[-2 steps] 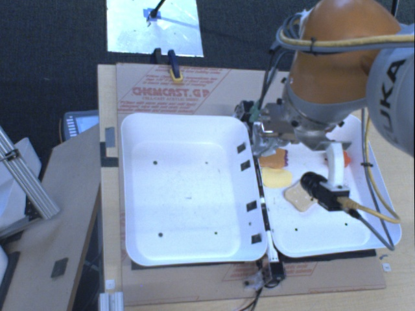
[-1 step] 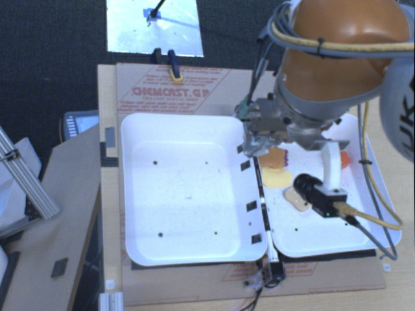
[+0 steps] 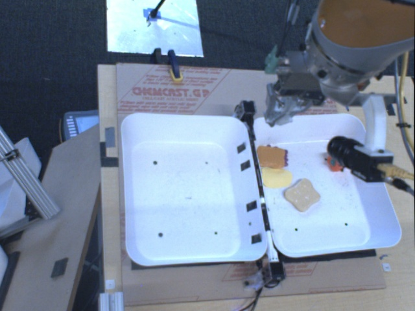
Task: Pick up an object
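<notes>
The right bin point(image 3: 379, 235) holds a few toy food pieces near its left side. An orange-brown slice with a purple edge point(image 3: 272, 156) lies closest to the divider. A flat yellow disc point(image 3: 277, 178) sits just in front of it. A tan bread slice point(image 3: 302, 195) lies a little further front and right. A small red-orange piece point(image 3: 334, 166) is partly hidden further right. My gripper point(image 3: 280, 113) hangs over the far left corner of the right bin, above and behind the orange-brown slice, apart from it. Nothing shows between its fingers.
The left bin point(image 3: 185, 186) stands beside the right one, joined by a row of black clips point(image 3: 249, 167). A cardboard sheet point(image 3: 172, 91) lies under both bins. A shiny metal plate point(image 3: 154, 17) sits behind the bench.
</notes>
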You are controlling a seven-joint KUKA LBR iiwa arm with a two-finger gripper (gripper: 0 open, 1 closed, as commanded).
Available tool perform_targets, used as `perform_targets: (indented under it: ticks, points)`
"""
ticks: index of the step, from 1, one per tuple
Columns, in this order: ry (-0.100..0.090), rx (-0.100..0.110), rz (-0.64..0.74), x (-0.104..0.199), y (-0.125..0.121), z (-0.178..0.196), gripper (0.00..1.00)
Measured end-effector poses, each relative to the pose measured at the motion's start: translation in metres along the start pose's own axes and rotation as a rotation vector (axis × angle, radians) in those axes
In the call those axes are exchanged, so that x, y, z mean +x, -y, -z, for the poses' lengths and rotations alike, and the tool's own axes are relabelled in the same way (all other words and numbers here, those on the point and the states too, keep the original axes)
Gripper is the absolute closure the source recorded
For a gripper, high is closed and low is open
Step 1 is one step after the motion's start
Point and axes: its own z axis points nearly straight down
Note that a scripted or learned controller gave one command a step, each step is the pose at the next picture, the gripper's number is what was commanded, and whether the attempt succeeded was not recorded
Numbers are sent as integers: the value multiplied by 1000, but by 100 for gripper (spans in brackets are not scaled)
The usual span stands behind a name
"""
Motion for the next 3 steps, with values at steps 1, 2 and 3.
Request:
perform_targets:
  ticks: [1,2,3]
  points:
    - [2,10,4,59,-28,3,100]
    - [4,16,3,98,-62,-39,100]
    - [-1,6,3,114,-26,33,100]
